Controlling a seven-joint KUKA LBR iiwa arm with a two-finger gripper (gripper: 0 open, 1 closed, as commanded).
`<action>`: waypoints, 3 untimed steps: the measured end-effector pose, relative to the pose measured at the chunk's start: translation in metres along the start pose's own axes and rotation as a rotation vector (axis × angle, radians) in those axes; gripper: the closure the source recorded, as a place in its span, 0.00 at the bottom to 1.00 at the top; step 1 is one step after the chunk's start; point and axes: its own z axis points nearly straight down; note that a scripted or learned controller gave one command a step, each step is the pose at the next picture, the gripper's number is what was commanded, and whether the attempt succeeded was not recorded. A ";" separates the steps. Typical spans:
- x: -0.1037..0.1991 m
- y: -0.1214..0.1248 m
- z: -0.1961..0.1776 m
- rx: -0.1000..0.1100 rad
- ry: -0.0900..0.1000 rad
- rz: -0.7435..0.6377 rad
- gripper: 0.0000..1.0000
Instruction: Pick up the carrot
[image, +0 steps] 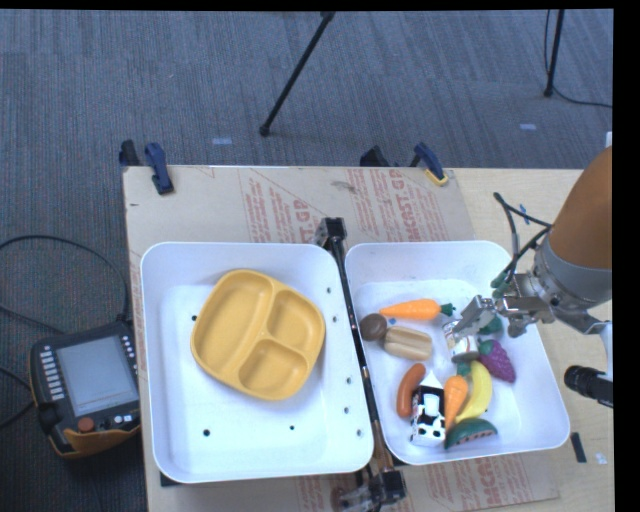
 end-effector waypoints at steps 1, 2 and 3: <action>-0.010 -0.032 0.121 -0.031 -0.003 0.012 0.00; -0.010 -0.032 0.112 -0.030 0.001 0.020 1.00; -0.010 -0.033 0.113 -0.028 0.001 0.020 0.00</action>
